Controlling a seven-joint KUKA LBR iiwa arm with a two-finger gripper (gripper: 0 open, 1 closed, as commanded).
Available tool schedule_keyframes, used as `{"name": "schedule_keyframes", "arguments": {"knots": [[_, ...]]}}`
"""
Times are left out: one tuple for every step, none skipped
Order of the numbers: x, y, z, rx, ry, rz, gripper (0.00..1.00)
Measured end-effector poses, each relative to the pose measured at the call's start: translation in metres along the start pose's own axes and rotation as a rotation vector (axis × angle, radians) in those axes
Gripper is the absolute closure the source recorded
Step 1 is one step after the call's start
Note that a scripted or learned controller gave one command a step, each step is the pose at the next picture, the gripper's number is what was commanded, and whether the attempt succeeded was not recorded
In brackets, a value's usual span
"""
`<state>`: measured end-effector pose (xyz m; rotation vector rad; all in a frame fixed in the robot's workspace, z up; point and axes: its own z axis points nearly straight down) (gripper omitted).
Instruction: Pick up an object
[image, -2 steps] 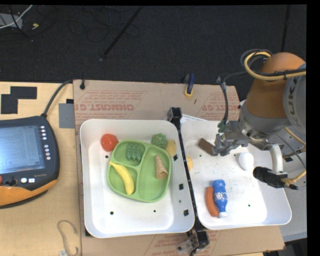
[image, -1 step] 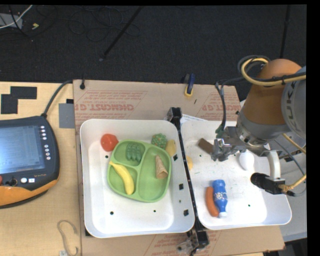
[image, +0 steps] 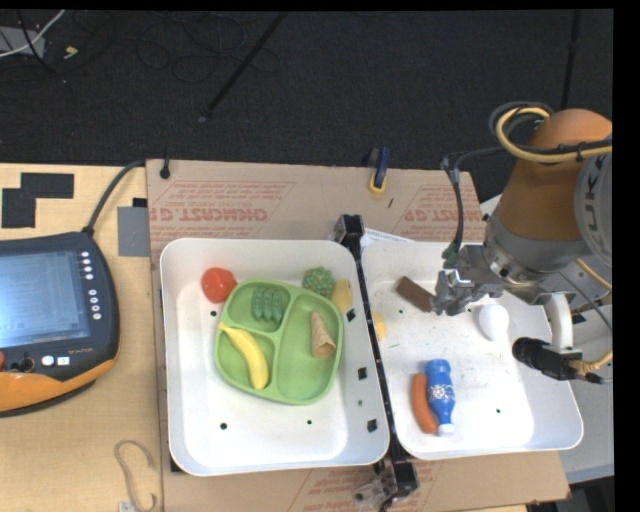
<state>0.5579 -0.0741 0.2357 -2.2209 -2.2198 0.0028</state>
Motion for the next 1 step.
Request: {"name": "schedule_keyframes", "arguments": {"knots": [[0.0037, 0.0016, -0.0008, 0.001, 0.000, 0.000, 1.00]]}}
